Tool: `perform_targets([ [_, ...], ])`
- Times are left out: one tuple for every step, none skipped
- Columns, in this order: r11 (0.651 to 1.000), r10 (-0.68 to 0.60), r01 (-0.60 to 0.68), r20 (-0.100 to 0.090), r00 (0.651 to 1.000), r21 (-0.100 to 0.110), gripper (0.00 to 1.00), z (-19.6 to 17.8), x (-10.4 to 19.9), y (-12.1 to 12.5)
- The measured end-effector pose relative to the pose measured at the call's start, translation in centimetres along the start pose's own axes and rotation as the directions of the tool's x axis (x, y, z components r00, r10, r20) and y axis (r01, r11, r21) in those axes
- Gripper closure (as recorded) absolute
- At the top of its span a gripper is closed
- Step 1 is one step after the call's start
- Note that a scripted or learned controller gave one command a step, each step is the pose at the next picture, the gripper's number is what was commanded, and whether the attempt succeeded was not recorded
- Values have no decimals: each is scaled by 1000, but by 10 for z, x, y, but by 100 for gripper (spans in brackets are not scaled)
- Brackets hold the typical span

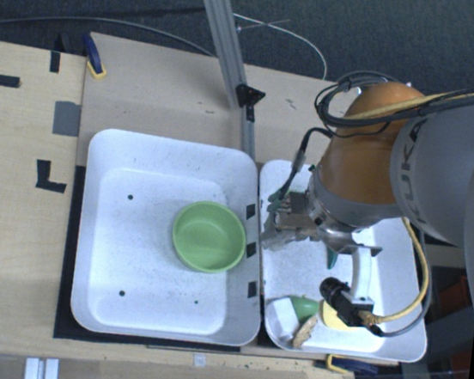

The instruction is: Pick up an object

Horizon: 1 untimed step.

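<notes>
My gripper (295, 221) hangs over the left part of the right bin (390, 345), close to the wall between the two bins, and the bulky grey and orange arm covers much of that bin. In the right bin's near left corner lie a small green object (300, 306) and a tan object (305, 328), side by side. A small teal piece (332, 258) shows just below the wrist. Nothing can be seen held by the gripper.
A green bowl (208, 236) sits upright in the left bin (113, 211), right of its middle. A slanted grey metal pole (230, 45) crosses behind the bins. The bench (11, 198) lies to the left.
</notes>
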<state>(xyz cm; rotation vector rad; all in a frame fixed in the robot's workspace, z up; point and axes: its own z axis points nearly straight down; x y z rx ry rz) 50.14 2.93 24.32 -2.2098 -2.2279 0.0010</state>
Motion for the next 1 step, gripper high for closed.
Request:
perform_targets([
  [1000,2,-2,1,1000,2,100,15,49,-4],
])
